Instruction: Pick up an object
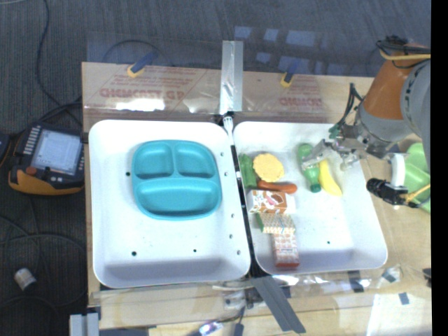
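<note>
Gripper (pixel 327 152) low in right bin (pixel 350 250), beside banana (pixel 330 179) and green item (pixel 308 154); fingers' state unclear, possibly nothing held.

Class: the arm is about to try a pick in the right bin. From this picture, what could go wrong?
1. The gripper sits over a green item and a banana lying close together, so it may nudge one while reaching for the other.
2. The food packs lie crowded along the right bin's left wall, leaving little room for the gripper there.
</note>
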`<control>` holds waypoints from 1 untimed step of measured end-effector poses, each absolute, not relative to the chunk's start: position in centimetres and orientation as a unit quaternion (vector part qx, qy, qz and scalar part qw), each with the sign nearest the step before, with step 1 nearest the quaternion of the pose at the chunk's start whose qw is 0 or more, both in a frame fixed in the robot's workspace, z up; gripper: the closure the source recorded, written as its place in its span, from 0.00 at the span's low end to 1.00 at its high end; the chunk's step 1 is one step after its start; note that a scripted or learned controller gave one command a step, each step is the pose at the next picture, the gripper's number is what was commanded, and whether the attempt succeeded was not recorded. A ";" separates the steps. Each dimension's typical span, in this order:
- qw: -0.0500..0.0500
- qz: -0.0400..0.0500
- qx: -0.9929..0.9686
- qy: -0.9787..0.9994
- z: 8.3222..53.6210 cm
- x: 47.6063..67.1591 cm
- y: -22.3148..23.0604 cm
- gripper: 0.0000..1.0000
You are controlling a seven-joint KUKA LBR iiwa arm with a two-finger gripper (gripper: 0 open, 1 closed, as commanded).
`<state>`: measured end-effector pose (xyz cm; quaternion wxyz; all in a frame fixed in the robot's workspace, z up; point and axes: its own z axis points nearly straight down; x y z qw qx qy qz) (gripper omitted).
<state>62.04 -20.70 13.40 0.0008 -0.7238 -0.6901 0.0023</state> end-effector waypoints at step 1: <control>0.000 -0.002 -0.694 -0.720 9.7 62.2 -20.8 0.00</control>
